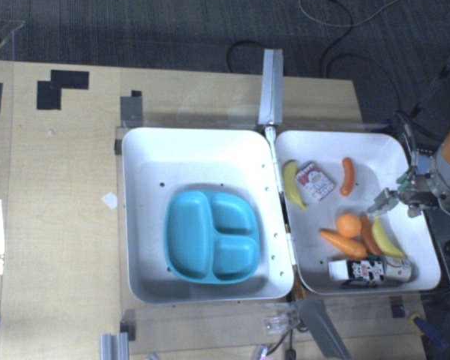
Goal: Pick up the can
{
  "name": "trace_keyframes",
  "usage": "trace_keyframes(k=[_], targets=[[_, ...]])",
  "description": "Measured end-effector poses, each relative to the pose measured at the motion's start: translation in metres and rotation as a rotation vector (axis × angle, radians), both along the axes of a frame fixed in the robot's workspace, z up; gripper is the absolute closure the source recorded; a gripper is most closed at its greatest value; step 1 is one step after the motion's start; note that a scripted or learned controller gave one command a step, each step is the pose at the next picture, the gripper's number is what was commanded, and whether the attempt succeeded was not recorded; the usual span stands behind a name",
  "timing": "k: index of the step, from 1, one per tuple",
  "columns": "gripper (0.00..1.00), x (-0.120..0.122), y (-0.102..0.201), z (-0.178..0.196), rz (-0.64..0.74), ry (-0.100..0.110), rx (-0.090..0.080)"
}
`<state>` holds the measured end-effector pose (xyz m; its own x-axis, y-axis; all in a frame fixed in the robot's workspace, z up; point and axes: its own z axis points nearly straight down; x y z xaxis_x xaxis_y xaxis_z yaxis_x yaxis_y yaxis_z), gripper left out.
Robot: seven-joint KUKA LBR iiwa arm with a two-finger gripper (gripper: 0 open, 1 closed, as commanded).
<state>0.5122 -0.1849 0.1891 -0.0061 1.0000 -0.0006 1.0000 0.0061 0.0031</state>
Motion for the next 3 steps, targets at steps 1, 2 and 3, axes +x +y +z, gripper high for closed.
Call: trace_keyframes(k=[1, 2, 3], targets=[[0.00, 0.065, -0.019, -0.062, -0.037, -0.001, 0.000], [0.00, 0.111, -0.014, -0.100, -0.050, -0.003, -0.001], [0.00, 0.138, -0.015, -0.101, -0.034, -0.005, -0.002]])
